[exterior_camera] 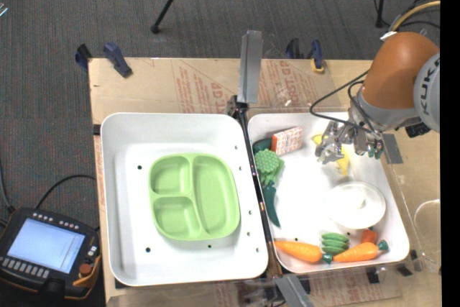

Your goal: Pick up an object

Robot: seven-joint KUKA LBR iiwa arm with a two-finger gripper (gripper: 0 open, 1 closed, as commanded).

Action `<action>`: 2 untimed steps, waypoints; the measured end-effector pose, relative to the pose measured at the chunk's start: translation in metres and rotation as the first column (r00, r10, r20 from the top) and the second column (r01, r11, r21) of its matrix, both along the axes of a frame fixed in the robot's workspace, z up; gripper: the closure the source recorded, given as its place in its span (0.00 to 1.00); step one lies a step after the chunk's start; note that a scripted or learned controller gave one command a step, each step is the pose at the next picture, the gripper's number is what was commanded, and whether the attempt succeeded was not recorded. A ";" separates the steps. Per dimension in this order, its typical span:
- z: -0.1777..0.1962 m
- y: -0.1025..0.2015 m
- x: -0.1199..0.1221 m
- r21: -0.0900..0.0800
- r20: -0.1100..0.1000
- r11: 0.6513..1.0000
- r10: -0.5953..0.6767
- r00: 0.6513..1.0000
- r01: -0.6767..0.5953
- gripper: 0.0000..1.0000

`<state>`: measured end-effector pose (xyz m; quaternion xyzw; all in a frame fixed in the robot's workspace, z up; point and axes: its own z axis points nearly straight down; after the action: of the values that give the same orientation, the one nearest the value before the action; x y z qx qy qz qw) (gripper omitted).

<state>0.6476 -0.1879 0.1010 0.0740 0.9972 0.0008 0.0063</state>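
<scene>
Yellow, small and partly hidden: a banana-like piece in the upper part of the right bin, right of frame centre, just below the tool. Long axis impossible to judge, with so little of it showing past the metal. Cannot tell how the tool stands; nothing seen gripped.

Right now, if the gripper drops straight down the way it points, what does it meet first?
Probably the small yellow toy piece lying in the right white bin, just under the gripper. Depth is hard to judge from this slanted view, so it could touch bare bin floor beside it.
</scene>
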 end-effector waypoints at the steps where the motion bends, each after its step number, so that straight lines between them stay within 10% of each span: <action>1: -0.013 -0.016 -0.022 0.000 -0.011 0.958 -0.288 0.957 0.288 1.00; 2: -0.013 -0.022 -0.029 0.000 -0.012 0.987 -0.159 0.987 0.159 1.00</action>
<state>0.6187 -0.2104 0.0880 0.1533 0.9882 0.0004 0.0006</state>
